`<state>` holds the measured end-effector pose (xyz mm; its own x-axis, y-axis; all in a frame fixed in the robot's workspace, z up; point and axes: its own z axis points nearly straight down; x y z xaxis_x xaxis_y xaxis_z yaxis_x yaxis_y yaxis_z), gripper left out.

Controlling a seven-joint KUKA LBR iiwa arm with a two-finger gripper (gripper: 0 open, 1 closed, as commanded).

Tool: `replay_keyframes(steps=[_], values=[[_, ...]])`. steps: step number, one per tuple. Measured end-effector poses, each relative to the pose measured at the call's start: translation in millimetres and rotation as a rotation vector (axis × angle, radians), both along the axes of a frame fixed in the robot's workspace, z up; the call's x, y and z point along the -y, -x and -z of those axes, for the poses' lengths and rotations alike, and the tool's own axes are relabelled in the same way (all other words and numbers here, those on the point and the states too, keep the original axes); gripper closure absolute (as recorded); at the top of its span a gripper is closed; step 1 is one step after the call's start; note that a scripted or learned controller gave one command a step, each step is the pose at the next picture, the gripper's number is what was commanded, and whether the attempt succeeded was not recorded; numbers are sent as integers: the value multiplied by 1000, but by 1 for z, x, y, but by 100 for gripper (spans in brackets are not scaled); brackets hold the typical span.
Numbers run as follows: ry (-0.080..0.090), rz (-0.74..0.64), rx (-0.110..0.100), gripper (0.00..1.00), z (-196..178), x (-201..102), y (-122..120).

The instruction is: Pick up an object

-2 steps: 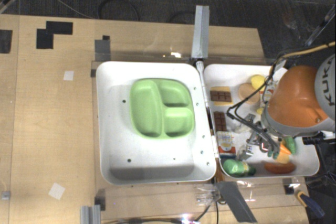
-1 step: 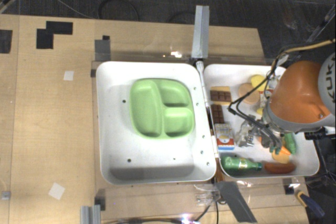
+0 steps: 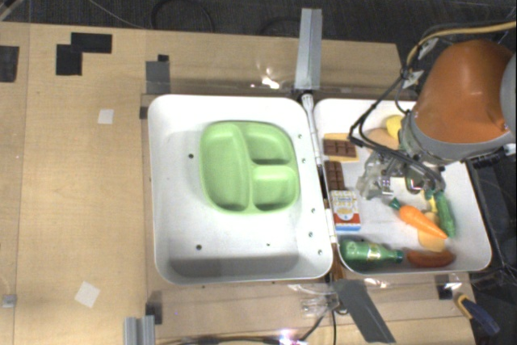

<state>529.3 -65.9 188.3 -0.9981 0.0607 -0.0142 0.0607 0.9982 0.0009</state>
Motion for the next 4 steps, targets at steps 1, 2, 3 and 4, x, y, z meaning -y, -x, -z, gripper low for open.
replay_keyframes(steps=[1, 2, 3, 4], values=[[4, -220, -5, 100, 11, 59, -39], [3, -221, -5, 0, 11, 58, -40], [7, -339, -1, 0, 97, 119, -9], [10, -445, 1, 0, 98, 112, -34]])
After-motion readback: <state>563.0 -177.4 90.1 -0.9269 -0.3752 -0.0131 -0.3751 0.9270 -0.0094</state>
